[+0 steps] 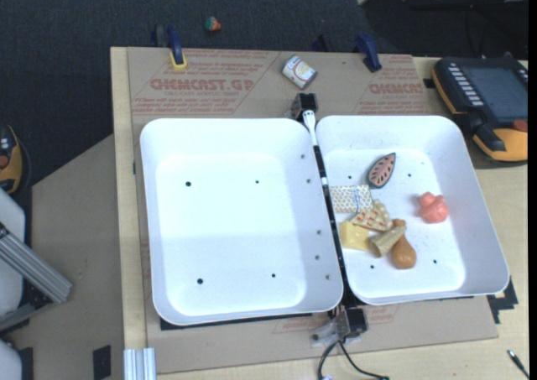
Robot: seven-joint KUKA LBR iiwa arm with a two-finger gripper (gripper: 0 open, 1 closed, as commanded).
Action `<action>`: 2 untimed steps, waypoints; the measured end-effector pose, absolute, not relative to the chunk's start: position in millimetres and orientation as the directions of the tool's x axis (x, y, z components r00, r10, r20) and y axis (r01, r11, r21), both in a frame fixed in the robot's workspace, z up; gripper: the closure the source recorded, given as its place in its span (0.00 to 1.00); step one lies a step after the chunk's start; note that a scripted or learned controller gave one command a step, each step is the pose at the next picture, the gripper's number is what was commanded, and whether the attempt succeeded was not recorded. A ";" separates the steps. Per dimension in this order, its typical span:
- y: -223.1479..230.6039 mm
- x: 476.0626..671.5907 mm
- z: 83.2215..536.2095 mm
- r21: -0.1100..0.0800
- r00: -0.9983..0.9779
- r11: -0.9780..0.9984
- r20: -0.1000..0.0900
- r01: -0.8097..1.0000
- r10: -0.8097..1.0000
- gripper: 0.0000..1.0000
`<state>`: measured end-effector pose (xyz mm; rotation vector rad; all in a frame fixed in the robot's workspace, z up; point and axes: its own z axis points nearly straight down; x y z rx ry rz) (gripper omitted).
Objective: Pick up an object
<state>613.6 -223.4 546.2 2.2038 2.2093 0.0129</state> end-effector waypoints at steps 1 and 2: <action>-187.4 652.2 416.9 -0.011 -0.004 0.004 0.005 1.000 1.000 1.00; -226.6 617.6 542.6 0.016 0.005 -0.005 -0.009 1.000 1.000 1.00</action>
